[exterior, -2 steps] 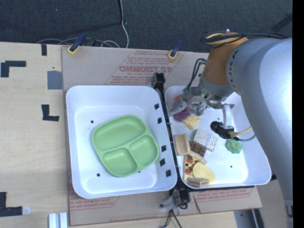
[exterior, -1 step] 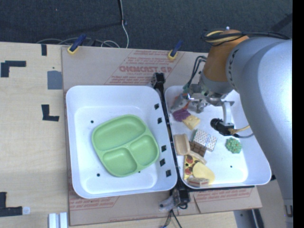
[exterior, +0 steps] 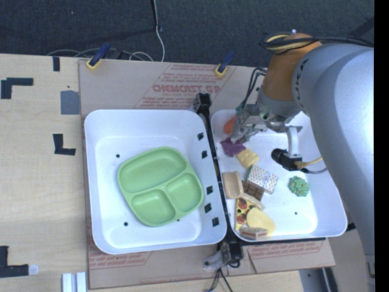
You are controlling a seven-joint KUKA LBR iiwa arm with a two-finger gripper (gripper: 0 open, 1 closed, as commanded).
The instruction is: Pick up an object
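Observation:
My gripper (exterior: 240, 131) hangs low over the far left part of the right bin (exterior: 325, 208), reaching in from the right. Right under its tip lies a small purple toy (exterior: 231, 146); whether they touch is unclear. An orange-red piece (exterior: 228, 125) sits just left of the gripper, near the bin's wall. A yellow cheese wedge (exterior: 247, 158) lies just in front of the purple toy. Further forward are a checkered block (exterior: 263, 178), a slice of bread (exterior: 231, 184), a pizza slice (exterior: 242, 208) and a pale yellow piece (exterior: 260, 221). A green broccoli (exterior: 298, 185) sits to the right.
The left bin (exterior: 103, 132) holds a green divided plate (exterior: 160, 185). A black divider (exterior: 208, 157) runs between the bins. The grey arm (exterior: 340, 102) covers the right bin's far right corner. Cables trail across the dark floor behind the bench.

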